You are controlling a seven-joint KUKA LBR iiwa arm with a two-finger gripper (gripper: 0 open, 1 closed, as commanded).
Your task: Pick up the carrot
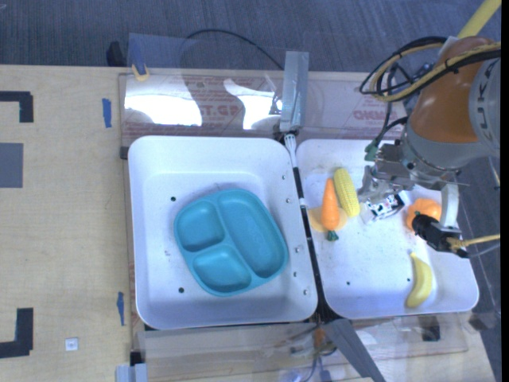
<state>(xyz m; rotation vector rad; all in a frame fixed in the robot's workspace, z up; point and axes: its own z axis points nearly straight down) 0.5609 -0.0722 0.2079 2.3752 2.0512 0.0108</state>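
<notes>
In the left half of the frame, a white bin (151, 213) is seen, and a blue plate (231, 241) with three compartments lies in its middle. Nothing of the task is placed there.

Just right of the dividing rim, in the right bin (374, 281), the carrot (330, 205) lies on the floor near the upper left corner of that bin, its thick end up and its green tip pointing to the lower edge of the frame. A corn cob (346, 192) is touching it along its right side. This contact is judged to be the main risk: if the fingers are lowered on the pair, the corn could be caught instead of the carrot, or both could be pushed aside against the bin wall.

Further right, the gripper (384, 191) is seen low over the bin, just beside the corn and apart from the carrot. Whether its fingers are spread or closed cannot be told, and nothing is seen between them. A small black and white object (387, 206) lies under it and could be knocked or grasped by mistake.

Near the right edge, an orange (425, 211) and, lower, a banana (420, 281) are lying; the orange, being of similar colour, could be taken for the target.
</notes>
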